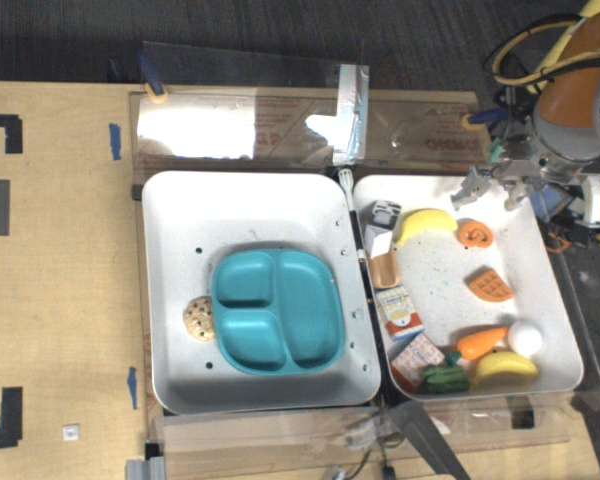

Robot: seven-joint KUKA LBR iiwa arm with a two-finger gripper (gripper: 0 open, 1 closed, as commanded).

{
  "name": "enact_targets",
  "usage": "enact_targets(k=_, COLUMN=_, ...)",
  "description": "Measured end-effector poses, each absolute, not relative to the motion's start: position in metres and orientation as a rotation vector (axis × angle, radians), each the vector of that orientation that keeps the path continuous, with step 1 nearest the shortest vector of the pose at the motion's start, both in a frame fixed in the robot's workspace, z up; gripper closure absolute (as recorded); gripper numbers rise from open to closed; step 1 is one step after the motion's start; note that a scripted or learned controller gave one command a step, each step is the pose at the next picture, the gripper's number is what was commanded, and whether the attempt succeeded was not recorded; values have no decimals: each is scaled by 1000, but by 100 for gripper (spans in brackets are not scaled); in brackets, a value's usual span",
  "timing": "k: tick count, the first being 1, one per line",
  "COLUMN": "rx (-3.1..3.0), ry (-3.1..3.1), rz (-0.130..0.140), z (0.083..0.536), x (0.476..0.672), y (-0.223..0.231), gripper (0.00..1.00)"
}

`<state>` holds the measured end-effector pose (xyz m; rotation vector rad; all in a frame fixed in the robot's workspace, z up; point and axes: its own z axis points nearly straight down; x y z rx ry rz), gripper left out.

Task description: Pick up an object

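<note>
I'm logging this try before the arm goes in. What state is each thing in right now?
Hand: above the right bin's far edge, nothing between its fingers.
Teal tray: flat, right way up in the left bin, compartments bare.
Cookie: flat, against the tray's left edge.
Banana: lying on the right bin's floor, near its far end.
Carrot: lying among the pile at the near end.

small toys scattered in right bin (555,268): banana (425,224), orange waffle (490,285), carrot (480,342).
</note>
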<state>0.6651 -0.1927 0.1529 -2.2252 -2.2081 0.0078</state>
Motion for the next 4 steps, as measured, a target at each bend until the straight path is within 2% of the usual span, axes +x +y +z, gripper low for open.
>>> enact_targets(k=1, rx=-2244, ry=-2194, rz=4, z=119, x=666, y=-184, gripper=0)
enact_targets(k=2, rx=-1992, ry=-2429, rz=0, z=96, x=654, y=-195, gripper=0)
enact_targets(k=3, rx=-1996, ry=-2435, rz=-5, z=109, x=656, y=-194, gripper=100)
enact_targets(k=4, rx=-1995, ry=-2433, rz=-4, z=108, x=656, y=-194, gripper=0)
